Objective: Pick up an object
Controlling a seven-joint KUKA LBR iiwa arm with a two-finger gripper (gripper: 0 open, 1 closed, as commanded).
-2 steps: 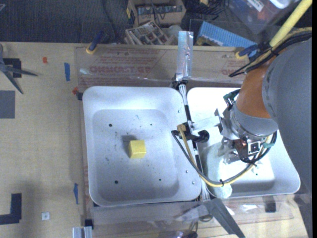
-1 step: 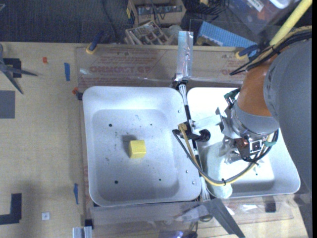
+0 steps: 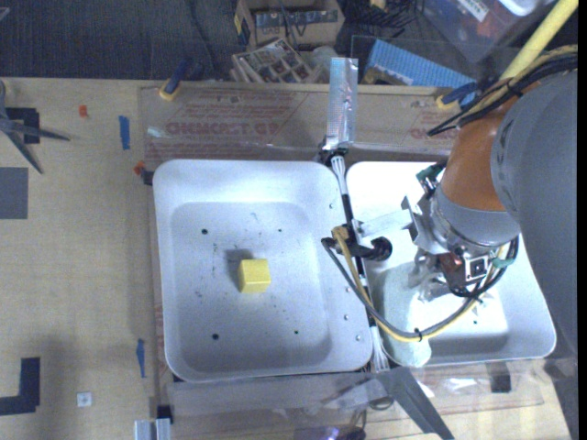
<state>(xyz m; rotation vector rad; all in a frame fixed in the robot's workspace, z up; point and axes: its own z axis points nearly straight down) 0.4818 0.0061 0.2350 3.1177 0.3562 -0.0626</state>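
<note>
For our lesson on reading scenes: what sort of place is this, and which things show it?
Probably a robotics lab or workshop: a robot arm hangs over two white bins, one holding a yellow block, with cables around.

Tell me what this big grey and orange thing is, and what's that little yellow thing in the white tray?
The big grey and orange thing is a robot arm. It reaches in from the right side of the picture. The picture is taken by one camera fixed above the bench, looking down at a slant.

On the wooden bench sit two shallow white trays side by side. In the left tray lies a small yellow block, all by itself. The arm hangs over the right tray.

At the end of the arm is its hand, which has two fingers for pinching things. It points down into the right tray, far from the block. I can't see anything held in it, and the picture is too unclear to tell whether it is open or shut.
</note>
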